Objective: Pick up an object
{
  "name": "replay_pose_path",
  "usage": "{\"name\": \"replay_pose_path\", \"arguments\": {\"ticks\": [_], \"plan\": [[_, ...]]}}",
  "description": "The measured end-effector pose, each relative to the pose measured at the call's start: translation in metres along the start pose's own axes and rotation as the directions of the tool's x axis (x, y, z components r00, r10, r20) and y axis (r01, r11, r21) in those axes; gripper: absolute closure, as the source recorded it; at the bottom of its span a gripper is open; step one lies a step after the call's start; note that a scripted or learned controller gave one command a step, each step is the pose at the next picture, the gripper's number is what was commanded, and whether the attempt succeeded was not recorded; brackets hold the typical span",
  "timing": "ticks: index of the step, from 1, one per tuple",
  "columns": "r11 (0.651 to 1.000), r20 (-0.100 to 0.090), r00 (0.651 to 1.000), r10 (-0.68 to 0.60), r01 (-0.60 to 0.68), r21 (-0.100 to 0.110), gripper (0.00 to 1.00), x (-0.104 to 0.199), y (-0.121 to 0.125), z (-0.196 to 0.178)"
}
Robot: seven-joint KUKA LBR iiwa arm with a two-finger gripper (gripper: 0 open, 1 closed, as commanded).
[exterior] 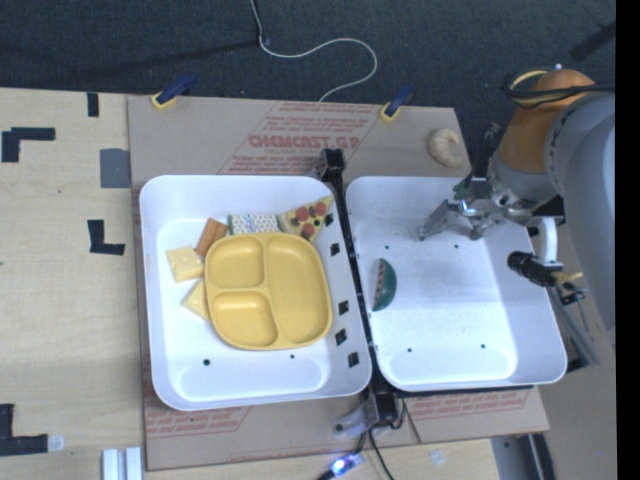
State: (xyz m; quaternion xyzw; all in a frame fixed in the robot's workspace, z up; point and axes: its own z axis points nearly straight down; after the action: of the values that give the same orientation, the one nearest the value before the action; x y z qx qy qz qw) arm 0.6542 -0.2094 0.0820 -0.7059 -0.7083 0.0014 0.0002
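The grey arm (585, 158) reaches in from the right, its end effector (432, 230) low over the upper part of the right bin (450, 358), fingers spread wide and holding nothing. A watermelon-slice toy (384, 283) lies by that bin's left wall, well apart from the fingers. The left bin (250, 383) carries a yellow divided plate (268, 290).

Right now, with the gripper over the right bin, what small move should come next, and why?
Probably shift the gripper down-left toward the watermelon slice toy. That toy lies alone by the right bin's left wall, and the gripper sits apart from it near the upper edge.
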Motion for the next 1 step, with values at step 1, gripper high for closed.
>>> {"name": "replay_pose_path", "arguments": {"ticks": [1], "plan": [[1.0, 0.002, 1.0, -0.001, 0.001, -0.004, 1.0, 0.0002, 0.0014, -0.0135]]}}
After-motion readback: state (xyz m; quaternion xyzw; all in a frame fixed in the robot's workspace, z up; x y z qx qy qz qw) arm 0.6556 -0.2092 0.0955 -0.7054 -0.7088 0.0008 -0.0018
